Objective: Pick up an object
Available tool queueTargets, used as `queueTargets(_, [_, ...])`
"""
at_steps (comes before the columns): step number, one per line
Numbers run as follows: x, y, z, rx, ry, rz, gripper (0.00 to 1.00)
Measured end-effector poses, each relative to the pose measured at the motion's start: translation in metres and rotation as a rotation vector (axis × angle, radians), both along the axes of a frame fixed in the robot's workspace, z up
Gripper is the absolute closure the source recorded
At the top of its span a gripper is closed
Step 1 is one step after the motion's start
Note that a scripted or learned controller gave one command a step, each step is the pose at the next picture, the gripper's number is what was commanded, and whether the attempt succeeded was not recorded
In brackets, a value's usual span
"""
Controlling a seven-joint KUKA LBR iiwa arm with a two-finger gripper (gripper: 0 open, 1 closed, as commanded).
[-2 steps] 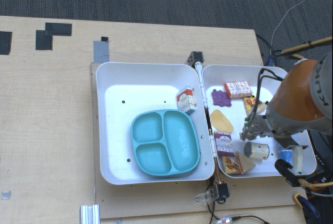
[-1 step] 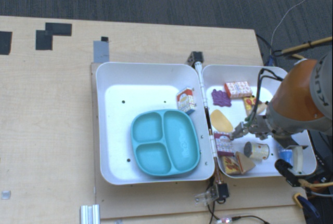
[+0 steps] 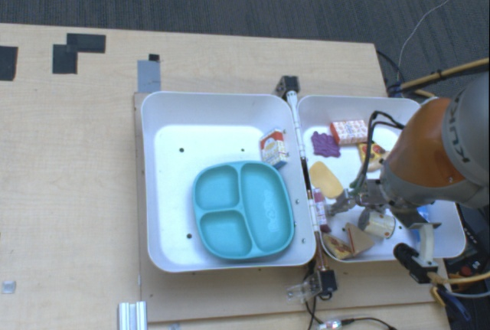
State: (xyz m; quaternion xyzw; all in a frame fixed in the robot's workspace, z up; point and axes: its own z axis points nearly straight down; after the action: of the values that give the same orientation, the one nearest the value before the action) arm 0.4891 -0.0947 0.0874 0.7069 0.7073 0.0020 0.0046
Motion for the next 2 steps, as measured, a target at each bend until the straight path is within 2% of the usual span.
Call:
queueTargets(1, [0.0024,0.0005,0.0116,0.000,-0.006,0.001,1.00])
queueTargets(2, [0.0023,0.0006,0.0115,0.001,-0.006,0.001,0.00])
